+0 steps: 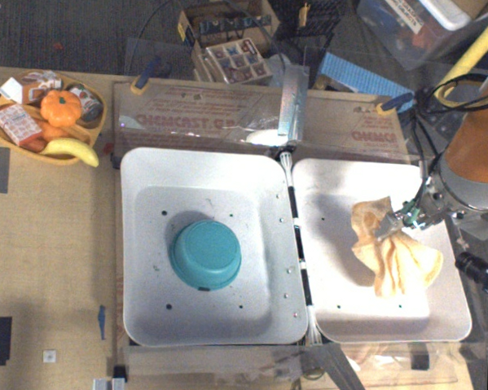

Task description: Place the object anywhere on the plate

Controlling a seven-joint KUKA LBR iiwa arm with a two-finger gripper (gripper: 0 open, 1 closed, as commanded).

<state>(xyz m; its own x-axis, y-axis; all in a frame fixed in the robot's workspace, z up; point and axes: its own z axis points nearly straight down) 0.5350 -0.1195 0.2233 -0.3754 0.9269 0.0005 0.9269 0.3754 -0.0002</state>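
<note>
One teal plate [207, 254]; one yellow cloth [396, 259]; one tool [399, 220].

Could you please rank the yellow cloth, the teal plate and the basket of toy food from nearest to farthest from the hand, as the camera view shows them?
1. Yellow cloth: in the right bin, right at the hand.
2. Teal plate: in the left bin, across the divider.
3. Basket: on the bench at the far left corner.
</note>
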